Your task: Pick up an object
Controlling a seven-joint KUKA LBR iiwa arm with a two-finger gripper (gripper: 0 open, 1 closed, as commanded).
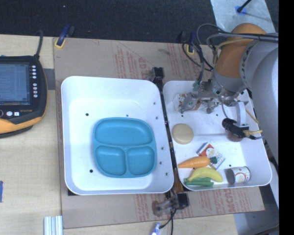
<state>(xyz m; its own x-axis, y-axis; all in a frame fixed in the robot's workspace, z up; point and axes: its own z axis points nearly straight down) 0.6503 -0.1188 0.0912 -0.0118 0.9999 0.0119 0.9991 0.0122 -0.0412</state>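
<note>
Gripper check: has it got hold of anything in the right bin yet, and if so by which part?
Nothing is visibly held. The gripper hovers at the far end of the right bin, away from the carrot and tan disc.

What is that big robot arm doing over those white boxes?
The robot arm is reaching in from the right, and its gripper is at the far end of the right bin. That bin has toy things in it: a tan round piece, a carrot, a banana, a small can and a little box. I see nothing held between its fingers. The left bin has a blue divided plate.
</note>
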